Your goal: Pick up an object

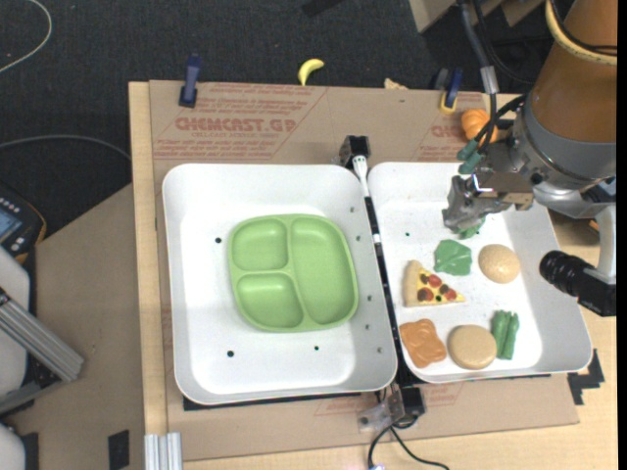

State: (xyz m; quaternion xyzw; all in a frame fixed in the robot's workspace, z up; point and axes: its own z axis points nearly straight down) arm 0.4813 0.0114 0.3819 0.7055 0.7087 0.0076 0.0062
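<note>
So the arm [578,86] comes in over the right bin [558,360], way bigger than anything else here. The left bin [196,213], beside the right bin, has a green divided plate [292,270] in it. In the right bin the gripper [468,215] sits low at the bin's far end on a green toy piece [466,229]; can't tell how it's set. Toward the bin's near end: green leaf [452,257], pizza slice [428,286], two tan buns [499,263], orange piece [422,342], green beans [506,333].
</note>
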